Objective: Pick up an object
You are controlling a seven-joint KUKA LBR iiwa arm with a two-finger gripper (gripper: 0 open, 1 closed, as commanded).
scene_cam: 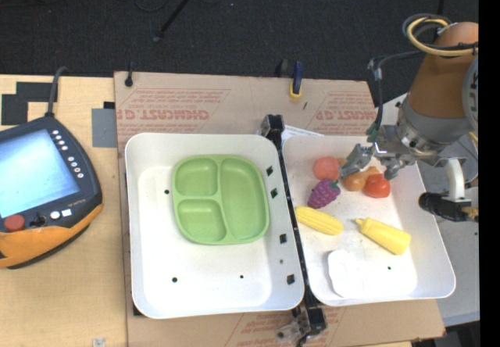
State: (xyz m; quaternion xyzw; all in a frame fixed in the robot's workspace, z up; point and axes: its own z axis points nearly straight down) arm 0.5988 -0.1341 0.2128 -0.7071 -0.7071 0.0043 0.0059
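An orange toy (355, 180) and a red tomato (377, 186) sit touching at the back of the right bin (437, 275), directly under the gripper (375, 159), whose fingers are spread apart and grip nothing. Just beside them lie a purple grape bunch (323, 194), a corn cob (319, 220) and a yellow bottle (383, 235). The left bin (148, 259) carries a green divided plate (220, 200).

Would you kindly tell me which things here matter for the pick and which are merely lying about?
For the pick:
pincer
orange fruit
red tomato
pink fruit
purple grapes
corn cob
yellow bottle
right bin

Lying about:
green divided plate
left bin
white cloth
teach pendant
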